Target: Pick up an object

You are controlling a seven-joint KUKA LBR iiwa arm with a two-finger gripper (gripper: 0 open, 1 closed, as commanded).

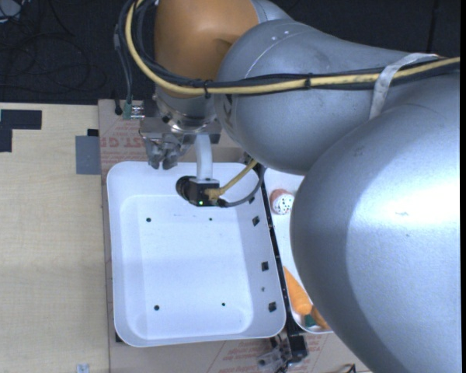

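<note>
- Nearest the lens, the arm sweeps in from the right of the left bin and covers most of the right bin, which sits just beside it.
- An orange band sits above the wrist, beyond the left bin's far rim. A yellow cable loops round it and runs back along the arm, probably strapped there so it stays out of the bins.
- The gripper hangs over the left bin's far rim, pointing down. Whether it is open or shut I cannot tell, as wrist parts and a dark unit with a small green light crowd it. Nothing is seen held in it.
- Things to pick lie right of the left bin, in the strip of the right bin that shows: a small pale speckled ball toward the far end and an orange object toward the near end, partly under the arm.
- Judging by this, the gripper is poised over the wrong bin for either thing and would have to shift right.
- Cardboard lies under the left bin on the counter, likely as a pad. It carries red print by the far left corner and the near edge, too cropped to read.
</note>
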